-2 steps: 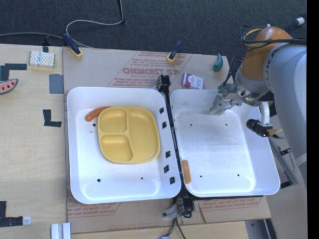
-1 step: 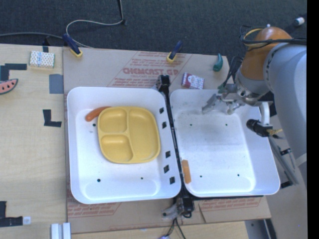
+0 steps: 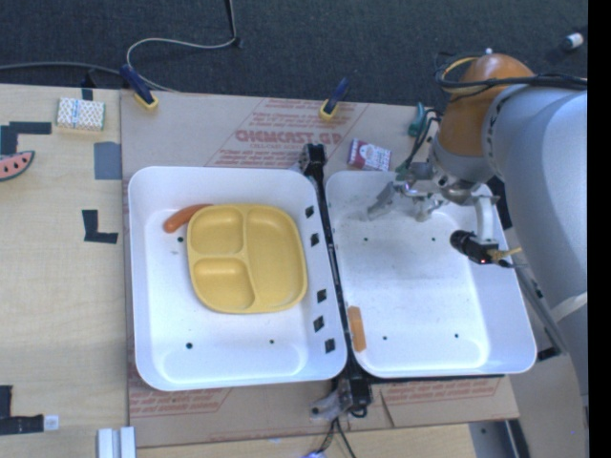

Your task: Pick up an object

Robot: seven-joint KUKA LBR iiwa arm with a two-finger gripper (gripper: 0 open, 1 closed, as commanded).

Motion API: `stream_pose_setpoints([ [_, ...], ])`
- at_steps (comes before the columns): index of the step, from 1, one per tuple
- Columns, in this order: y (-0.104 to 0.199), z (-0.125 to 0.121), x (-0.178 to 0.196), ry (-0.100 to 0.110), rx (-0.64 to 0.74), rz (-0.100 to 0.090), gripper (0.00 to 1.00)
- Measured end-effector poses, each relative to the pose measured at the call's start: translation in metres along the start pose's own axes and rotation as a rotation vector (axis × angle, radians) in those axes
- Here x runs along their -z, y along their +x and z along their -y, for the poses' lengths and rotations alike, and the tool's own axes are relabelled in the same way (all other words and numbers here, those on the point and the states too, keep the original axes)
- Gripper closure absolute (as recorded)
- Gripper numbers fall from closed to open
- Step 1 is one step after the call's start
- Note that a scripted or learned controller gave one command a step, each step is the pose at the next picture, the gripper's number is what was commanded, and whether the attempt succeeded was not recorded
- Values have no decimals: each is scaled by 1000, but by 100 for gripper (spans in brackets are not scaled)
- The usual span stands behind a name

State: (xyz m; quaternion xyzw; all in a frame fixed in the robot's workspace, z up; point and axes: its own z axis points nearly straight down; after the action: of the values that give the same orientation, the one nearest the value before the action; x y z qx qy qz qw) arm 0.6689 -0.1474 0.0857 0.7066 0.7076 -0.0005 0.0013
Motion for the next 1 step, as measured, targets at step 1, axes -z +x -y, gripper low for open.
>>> stream_pose_setpoints([
  [1, 0, 0, 10, -2, 1, 1, 100],
])
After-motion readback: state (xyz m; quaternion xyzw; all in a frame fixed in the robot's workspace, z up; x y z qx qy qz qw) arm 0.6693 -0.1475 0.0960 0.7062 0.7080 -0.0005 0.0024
